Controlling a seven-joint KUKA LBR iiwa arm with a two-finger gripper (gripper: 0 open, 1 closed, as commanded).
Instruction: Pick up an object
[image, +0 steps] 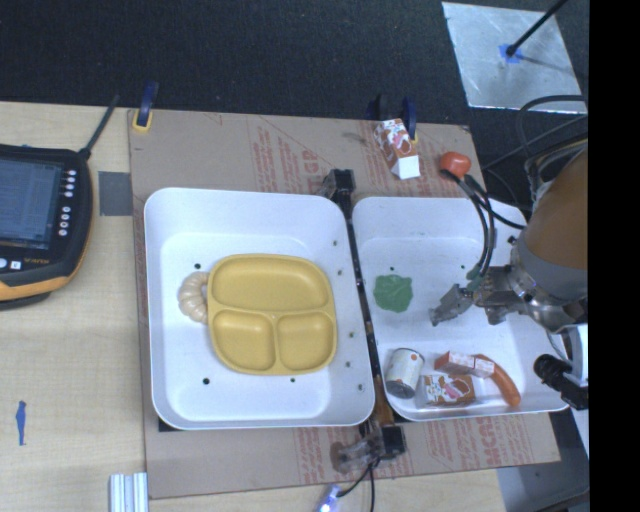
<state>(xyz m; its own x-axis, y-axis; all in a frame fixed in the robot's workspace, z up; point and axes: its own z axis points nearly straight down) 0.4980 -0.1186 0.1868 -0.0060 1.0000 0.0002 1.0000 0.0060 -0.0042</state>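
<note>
Arm over the right bin, nothing between its fingers.

The gripper (450, 305) hangs low in the right bin (420, 215), fingers parted and bare, just right of a green lump (393, 293). A can (404, 371), packet (445, 390) and sausage (490, 372) lie nearer. The yellow tray (270, 312) sits in the left bin (175, 300).

The arm (560, 235) enters from three o'clock, its orange band at the frame's edge. Its wrist bends toward nine o'clock, carrying the gripper (445, 308) low, the tip pointing toward eight o'clock.
</note>
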